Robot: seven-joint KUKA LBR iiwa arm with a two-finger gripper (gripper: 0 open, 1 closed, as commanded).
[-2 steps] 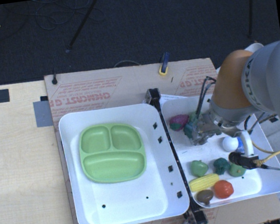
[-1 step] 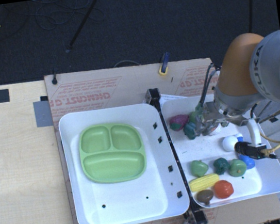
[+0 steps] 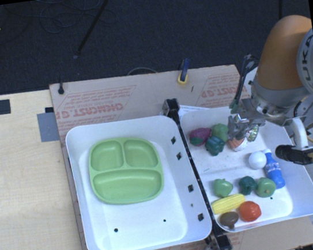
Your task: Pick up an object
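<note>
Though lowered into the right bin (image 3: 302,210), not seen with any object in grasp. Position of the gripper (image 3: 242,132): low at the far side of that bin, just beside a teal toy (image 3: 215,145), near a purple toy (image 3: 199,136) and a light green toy (image 3: 220,130), and directly over a reddish piece (image 3: 237,144) peeking out from under it. Touching that piece or only hanging above it: cannot tell. Open or closed state of the gripper: also cannot tell, because of the slanted view and the dark metal parts around it.

Judged as the end of the reaching step. Done so far: approach to 1 crowded group of objects. Left to do, by this judgement: closing on 1 object, lifting it clear of the bin floor, keeping it held. Nothing visibly raised at this moment.

Lying free, closer to the front of the same bin: white ball (image 3: 257,160), blue bottle (image 3: 274,171), corn (image 3: 228,203), tomato (image 3: 250,211). Resting in the left bin (image 3: 97,235), well apart from the gripper: 1 green plate (image 3: 125,170).

Most likely target, as a guess only: the reddish piece.
</note>
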